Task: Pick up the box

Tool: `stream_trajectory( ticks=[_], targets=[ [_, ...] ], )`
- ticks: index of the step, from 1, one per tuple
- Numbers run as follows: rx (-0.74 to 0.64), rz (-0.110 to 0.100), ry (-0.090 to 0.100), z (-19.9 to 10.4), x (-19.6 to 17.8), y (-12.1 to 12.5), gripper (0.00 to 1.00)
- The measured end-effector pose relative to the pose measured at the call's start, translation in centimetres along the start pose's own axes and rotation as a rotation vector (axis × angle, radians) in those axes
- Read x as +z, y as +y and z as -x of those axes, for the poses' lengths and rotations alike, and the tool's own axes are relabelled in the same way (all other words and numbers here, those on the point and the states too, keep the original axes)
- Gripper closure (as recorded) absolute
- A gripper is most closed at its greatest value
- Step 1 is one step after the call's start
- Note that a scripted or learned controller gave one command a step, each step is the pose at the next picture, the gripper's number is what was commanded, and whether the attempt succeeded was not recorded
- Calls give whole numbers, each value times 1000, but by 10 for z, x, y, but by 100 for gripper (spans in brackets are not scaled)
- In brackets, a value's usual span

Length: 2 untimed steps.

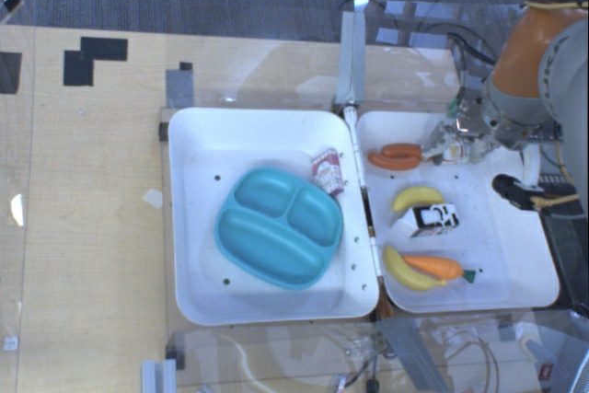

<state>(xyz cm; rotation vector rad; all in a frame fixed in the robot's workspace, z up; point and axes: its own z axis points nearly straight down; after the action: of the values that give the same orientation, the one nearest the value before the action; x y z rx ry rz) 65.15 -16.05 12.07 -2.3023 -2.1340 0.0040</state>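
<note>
The box (431,219) is a small white carton with black markings, lying in the middle of the right bin (515,290) just below a yellow banana (417,196). My gripper (447,145) is at the bin's far side, just right of an orange sausage (396,156). It is well above the box in the view and apart from it, with nothing seen in its grasp. The grey arm with its orange band (534,60) reaches in from the upper right.
A second banana (405,269) and a carrot (437,268) lie near the right bin's front. In the left bin (193,225), a blue divided plate (279,225) sits beside a small red-and-white packet (328,170). A black part (525,191) juts in at the right.
</note>
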Motion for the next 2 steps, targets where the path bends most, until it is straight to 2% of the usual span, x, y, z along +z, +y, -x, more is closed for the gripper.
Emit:
stream_trajectory(
  ticks=[1, 2],
  targets=[
    [-18, -15, -3, 0, 37, 14, 0],
    [-112, 6, 0, 23, 36, 14, 0]
  ],
)
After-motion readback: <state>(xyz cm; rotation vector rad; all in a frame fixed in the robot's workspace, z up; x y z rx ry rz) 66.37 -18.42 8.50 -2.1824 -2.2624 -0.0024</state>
